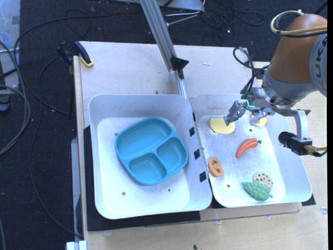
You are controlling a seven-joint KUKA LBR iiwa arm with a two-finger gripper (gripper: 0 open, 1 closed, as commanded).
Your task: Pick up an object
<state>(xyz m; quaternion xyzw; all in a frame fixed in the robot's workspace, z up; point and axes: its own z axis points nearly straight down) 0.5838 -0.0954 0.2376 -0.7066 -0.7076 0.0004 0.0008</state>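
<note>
The gripper (243,113) hangs spread over the right bin (291,184), pinching nothing, one finger touching a yellow disc (222,126). A carrot (247,146), pretzel (215,166), cookie (263,179) and green leaf (257,191) lie nearby; the left bin (104,119) holds a blue tray (151,150).

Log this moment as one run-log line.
arm: over right bin | gripper: above yellow piece | holding: nothing seen | blue tray: left bin

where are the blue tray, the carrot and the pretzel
blue tray (151,151), camera view, on the divider between compartments
carrot (247,147), camera view, middle of its orange body
pretzel (215,166), camera view, on its loop
</note>
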